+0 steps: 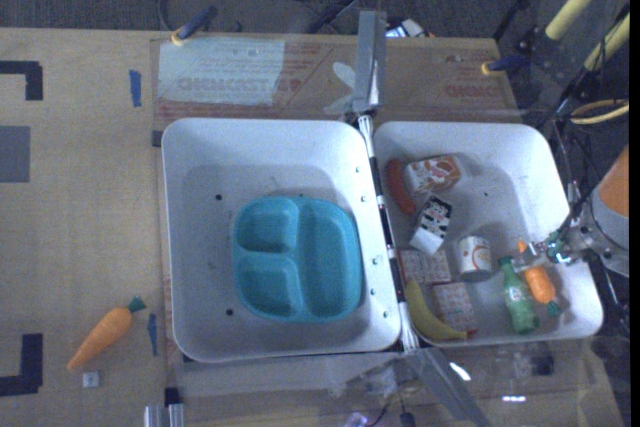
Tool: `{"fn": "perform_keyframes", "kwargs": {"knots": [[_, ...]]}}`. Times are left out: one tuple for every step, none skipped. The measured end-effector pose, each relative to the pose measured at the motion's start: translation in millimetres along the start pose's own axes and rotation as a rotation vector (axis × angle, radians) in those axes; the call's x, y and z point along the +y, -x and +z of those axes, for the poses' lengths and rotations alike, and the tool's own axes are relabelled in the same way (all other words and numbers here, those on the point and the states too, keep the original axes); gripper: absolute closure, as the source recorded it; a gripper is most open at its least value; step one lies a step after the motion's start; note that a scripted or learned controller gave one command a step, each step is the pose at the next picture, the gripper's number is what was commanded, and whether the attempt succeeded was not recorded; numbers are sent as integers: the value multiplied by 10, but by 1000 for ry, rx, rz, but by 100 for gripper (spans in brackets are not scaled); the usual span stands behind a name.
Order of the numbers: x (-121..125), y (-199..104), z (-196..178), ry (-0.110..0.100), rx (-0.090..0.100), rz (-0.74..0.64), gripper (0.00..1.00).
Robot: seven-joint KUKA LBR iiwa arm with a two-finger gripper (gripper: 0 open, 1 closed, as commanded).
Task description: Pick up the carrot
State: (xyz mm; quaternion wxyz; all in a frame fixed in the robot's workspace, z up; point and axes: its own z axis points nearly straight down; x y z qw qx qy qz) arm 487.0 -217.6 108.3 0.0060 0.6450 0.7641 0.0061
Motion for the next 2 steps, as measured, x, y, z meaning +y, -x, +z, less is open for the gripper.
{"fn": "perform_keyframes", "kwargs": {"knots": [[5, 9, -97, 3, -2, 3, 100], [32, -449, -1151, -15, 0, -10, 100]]}}
